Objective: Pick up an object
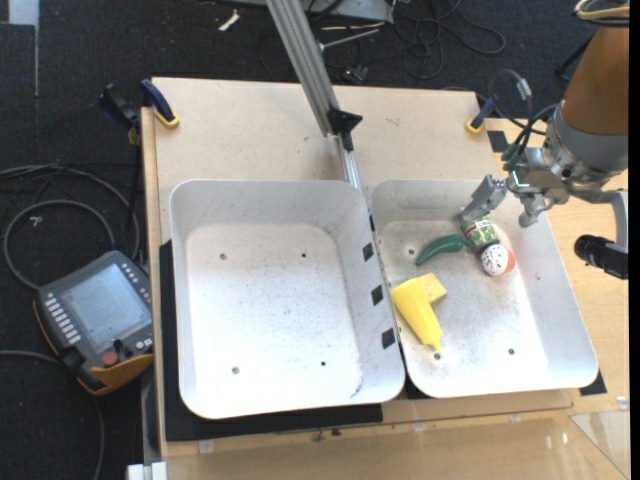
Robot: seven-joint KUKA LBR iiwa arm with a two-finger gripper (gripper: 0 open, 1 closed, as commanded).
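I'm looking at two white bins, the left bin speckled with fine dark flecks across its floor, the right bin dusted the same way. In the right one I've got a bright yellow block, a dark green curved piece, and a white ball with an orange patch and small dark marks. Just above it there's a green-and-white labelled item. The gripper is grey metal, and the arm behind it shows an orange-brown band over grey. The bench is pale beige, with yellow-tipped clamps at its corners. A grey pendant with an orange base sits on black carpet.
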